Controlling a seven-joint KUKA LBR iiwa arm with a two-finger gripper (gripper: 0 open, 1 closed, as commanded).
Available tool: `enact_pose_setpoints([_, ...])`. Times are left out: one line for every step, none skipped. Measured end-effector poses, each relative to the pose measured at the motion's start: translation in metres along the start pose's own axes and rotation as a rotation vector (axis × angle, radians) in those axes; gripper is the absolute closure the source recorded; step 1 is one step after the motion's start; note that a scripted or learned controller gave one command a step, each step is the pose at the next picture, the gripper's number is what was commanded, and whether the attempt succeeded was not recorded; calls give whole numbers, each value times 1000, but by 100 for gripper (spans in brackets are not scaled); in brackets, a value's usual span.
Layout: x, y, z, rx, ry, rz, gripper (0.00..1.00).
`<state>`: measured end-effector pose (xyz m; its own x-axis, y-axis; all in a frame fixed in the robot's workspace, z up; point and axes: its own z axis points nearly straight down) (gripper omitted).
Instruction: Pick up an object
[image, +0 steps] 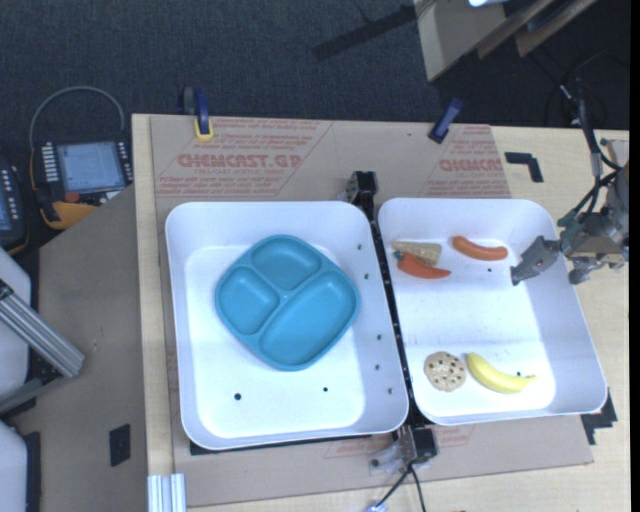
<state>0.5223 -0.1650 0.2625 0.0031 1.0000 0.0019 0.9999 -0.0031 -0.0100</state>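
Observation:
The right bin (560, 330) holds several toy foods. An orange sausage (480, 248) lies at its back. A red-orange carrot (422, 266) lies against a tan bread wedge (417, 250) at the back left. A round cookie (444, 371) and a yellow banana (498, 374) lie side by side near the front. My gripper (553, 268) hangs over the bin's right rim, to the right of the sausage. It is open, with nothing between its fingers.
The left bin (200, 400) carries a blue divided plate (287, 300) in its middle. A black clamp (362, 186) sits where the bins meet at the back. A handheld screen (88, 166) lies off the bench at the far left.

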Motion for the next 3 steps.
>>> enact_pose_setpoints([0, 2, -5, -11, -2, -3, 0])
enact_pose_setpoints([6, -6, 45, -7, -1, -3, 0])
enact_pose_setpoints([12, 0, 105, -3, 1, -4, 0])
